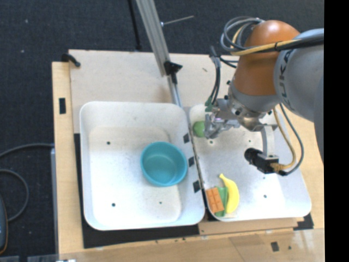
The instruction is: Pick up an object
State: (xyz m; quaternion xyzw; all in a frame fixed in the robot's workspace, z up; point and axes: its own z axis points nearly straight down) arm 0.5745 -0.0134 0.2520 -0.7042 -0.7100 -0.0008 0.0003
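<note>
Arm: you are looking at the gripper hanging low over the right bin's upper-left corner | Pincer: you cannot tell its state | Target: a green ball is sitting just beside the gripper, against the left wall | Others: a banana and an orange block are lying at the near left corner; a blue bowl is sitting in the left bin

Green object: just left of the gripper, partly hidden by it; identity unclear. Arm: cut off at right edge. Right bin: upper part hidden beneath wrist.
</note>
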